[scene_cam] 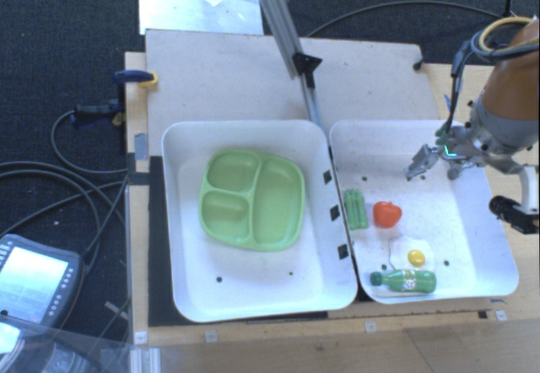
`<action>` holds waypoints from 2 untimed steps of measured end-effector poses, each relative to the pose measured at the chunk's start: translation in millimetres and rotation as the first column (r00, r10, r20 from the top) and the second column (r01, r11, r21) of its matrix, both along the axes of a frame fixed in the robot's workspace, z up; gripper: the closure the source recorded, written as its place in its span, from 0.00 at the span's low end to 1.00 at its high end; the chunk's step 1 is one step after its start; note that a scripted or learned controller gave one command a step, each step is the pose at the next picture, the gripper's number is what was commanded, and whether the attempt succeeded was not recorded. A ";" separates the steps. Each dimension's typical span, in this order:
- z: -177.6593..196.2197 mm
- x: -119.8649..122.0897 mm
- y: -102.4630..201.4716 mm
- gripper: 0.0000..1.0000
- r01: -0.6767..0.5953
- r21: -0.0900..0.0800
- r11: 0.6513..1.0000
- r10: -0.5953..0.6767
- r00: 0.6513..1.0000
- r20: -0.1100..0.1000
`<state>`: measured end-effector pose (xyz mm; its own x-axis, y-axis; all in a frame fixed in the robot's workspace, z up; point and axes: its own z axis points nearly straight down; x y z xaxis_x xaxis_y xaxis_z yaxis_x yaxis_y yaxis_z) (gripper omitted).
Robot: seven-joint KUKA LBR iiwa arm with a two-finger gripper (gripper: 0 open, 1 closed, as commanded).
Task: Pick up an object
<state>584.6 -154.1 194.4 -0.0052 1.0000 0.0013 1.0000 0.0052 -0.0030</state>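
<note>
Four small glossy toys (pixel 387 213) (one bottle-shaped) lie below the claw (pixel 432 162), whose spread cannot be told.

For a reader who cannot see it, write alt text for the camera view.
A grey and orange robot arm holds its gripper above the right bin, which contains a green block, red pepper, fried egg and green bottle. The left bin holds a green divided plate.

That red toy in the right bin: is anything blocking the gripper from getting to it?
Nothing visible does. The gripper hangs over the right bin, up and to the right of the red toy, with bare white floor between them. The green block lies on the toy's far side.
</note>
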 end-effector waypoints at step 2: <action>-60.4 0.4 -0.8 0.00 0.005 -0.001 1.000 -0.005 1.000 0.000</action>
